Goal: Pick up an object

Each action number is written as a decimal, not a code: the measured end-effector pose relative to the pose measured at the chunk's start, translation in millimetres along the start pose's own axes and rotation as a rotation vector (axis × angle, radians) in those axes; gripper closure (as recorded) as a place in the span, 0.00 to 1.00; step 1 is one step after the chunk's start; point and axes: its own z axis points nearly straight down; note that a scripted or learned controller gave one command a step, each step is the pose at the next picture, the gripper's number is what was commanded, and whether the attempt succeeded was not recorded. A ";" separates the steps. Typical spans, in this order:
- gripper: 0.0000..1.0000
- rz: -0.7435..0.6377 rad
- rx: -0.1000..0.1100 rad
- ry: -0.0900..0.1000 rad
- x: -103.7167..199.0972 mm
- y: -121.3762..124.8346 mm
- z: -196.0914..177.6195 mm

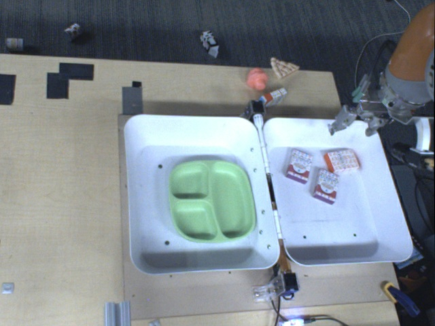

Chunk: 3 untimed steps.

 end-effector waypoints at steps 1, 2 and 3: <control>0.00 -0.001 -0.010 -0.004 28.0 -19.6 87.7; 1.00 -0.004 -0.017 -0.005 28.3 -17.3 74.7; 0.00 -0.004 -0.017 -0.005 28.4 -17.5 74.9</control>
